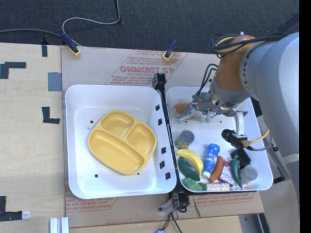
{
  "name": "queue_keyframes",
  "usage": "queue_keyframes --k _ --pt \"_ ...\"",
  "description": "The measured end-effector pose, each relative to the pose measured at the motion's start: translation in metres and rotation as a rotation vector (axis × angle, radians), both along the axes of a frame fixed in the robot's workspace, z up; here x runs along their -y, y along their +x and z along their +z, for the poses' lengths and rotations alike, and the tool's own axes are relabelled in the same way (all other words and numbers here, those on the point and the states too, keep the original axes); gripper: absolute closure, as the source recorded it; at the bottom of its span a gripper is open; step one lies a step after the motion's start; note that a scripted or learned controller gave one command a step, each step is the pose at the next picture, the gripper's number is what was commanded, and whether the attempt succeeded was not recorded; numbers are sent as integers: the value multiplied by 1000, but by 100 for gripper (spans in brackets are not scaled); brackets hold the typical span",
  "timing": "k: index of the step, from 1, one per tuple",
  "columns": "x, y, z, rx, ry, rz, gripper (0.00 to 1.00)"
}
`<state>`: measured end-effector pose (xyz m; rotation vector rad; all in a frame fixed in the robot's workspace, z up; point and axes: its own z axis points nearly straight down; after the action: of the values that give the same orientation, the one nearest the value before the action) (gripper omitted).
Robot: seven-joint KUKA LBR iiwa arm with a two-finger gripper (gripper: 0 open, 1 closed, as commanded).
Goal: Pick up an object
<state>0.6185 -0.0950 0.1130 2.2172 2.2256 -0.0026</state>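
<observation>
Overhead slanted view of two shallow white bins on a cardboard sheet (pixel 141 69) printed with red lettering. The left bin (pixel 77 144) holds a yellow divided plate (pixel 122 141), lying at a slant near its centre. The right bin (pixel 260 130) lies just beside it, across a black divider (pixel 164 130). Toward that bin's near edge lie a banana (pixel 191 160), a blue bottle (pixel 211 158), a red-orange sausage-shaped item (pixel 216 169) and green items (pixel 187 171); a grey round object (pixel 184 139) lies just above the banana. The grey arm with its orange band (pixel 232 64) reaches over the right bin's far half, with the gripper (pixel 194 109) low beside a small orange-brown object (pixel 182 108).
</observation>
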Motion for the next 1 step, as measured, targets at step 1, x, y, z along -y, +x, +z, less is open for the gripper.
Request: queue_keyframes --k 1 --pt "2 -26 -28 2 0 -3 0"
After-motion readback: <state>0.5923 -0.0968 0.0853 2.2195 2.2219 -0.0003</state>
